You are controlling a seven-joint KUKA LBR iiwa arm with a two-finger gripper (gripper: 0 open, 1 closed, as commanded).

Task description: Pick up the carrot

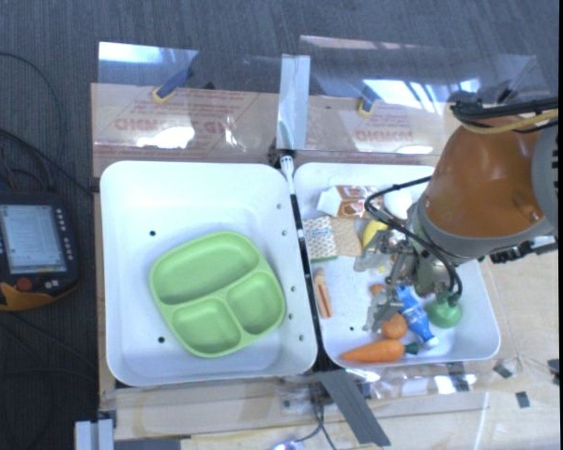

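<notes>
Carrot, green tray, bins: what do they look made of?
Carrot: probably a plastic toy; uniform orange, smooth, faint sheen, though too small to rule out a real one.
Green tray: moulded plastic, matte pale green, three rounded compartments, soft edges.
Bins: likely thin white plastic, semi-gloss; rounded corners, light glare along the rims.

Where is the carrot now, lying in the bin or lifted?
Lying in the bin. The carrot rests on the floor of the right bin near its front wall, below the gripper.
</notes>
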